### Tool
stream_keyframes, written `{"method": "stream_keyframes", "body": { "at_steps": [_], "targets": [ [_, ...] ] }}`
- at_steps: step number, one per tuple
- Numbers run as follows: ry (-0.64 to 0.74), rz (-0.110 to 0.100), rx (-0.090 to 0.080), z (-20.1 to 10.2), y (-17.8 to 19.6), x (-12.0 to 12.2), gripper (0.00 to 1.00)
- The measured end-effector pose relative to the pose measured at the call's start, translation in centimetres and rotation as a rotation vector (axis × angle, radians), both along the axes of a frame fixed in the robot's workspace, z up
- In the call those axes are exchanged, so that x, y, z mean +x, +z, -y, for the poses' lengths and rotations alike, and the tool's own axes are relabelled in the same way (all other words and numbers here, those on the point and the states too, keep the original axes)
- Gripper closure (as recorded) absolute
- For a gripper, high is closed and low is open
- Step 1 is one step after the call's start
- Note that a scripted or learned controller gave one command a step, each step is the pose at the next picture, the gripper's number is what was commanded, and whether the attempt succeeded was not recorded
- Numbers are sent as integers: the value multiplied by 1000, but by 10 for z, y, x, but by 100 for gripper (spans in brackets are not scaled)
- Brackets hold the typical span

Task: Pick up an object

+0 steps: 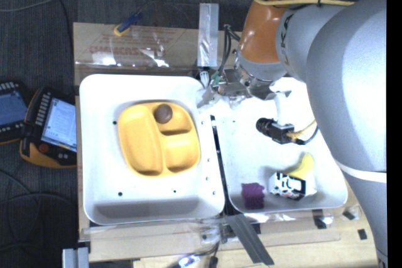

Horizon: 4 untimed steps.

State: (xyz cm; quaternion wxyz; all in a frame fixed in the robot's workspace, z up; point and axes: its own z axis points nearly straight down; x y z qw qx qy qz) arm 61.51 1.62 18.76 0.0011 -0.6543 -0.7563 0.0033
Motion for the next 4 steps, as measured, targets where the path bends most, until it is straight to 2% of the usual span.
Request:
{"method": "stream_keyframes", "body": {
  "at_steps": [1, 4],
  "targets": [
    [29, 0, 0, -47, 10, -44, 100],
    [31, -17, -8, -46, 31, -47, 100]
  ]
}}
